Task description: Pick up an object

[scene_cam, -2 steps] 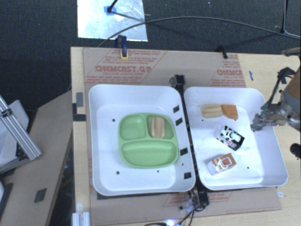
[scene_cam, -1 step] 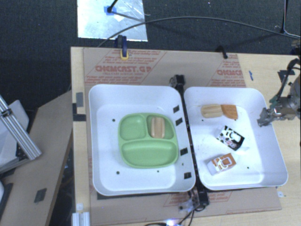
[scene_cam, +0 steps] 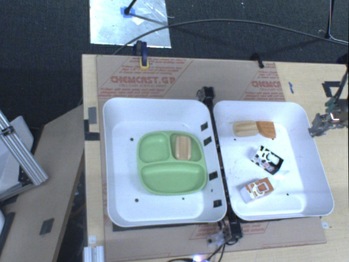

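Observation:
The right bin (scene_cam: 305, 146) holds three loose things. A tan and orange block (scene_cam: 254, 129) lies near its far side. Below it sits a small black and white object (scene_cam: 268, 160). Closer to the front edge lies a small orange and white packet (scene_cam: 257, 189). In the left bin (scene_cam: 120, 146) rests a green divided plate (scene_cam: 163, 173), and a tan oblong piece (scene_cam: 182, 147) lies in the plate's upper right compartment.
A metal fitting (scene_cam: 325, 121) sticks out by the right bin's right rim. Black clips (scene_cam: 210, 141) line the seam between the bins. A blue and yellow clamp (scene_cam: 142, 53) holds the cardboard's far edge. A cable (scene_cam: 229, 22) arcs across the back.

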{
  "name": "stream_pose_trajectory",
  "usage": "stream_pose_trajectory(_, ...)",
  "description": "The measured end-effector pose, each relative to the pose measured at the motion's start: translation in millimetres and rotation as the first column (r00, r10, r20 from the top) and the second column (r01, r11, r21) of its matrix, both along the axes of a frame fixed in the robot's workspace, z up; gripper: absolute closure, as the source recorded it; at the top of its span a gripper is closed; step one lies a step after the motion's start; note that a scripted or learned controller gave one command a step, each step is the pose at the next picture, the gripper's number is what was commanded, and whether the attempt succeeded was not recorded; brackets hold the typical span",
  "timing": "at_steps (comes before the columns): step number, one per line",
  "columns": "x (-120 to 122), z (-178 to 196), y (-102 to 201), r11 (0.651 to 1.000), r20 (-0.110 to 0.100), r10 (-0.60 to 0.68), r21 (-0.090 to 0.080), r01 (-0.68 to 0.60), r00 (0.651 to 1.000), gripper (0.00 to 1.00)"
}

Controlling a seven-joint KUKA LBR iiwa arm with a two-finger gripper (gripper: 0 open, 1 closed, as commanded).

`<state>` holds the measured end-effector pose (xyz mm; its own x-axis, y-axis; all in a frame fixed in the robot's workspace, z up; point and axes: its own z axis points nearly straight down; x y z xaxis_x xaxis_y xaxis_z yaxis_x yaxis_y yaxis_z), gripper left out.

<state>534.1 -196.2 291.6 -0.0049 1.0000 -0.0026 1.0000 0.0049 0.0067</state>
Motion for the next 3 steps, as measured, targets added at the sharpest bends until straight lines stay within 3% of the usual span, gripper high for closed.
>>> stream_pose_trajectory(2, 16.2, -7.6, 105.0, 1.0, -0.005, 0.005, 0.003, -0.005, 1.0, 1.0)
stream_pose_trajectory(3, 37.3, -19.3, 147.7, 1.0, -0.005, 0.004, 0.003, -0.004, 1.0, 1.0)
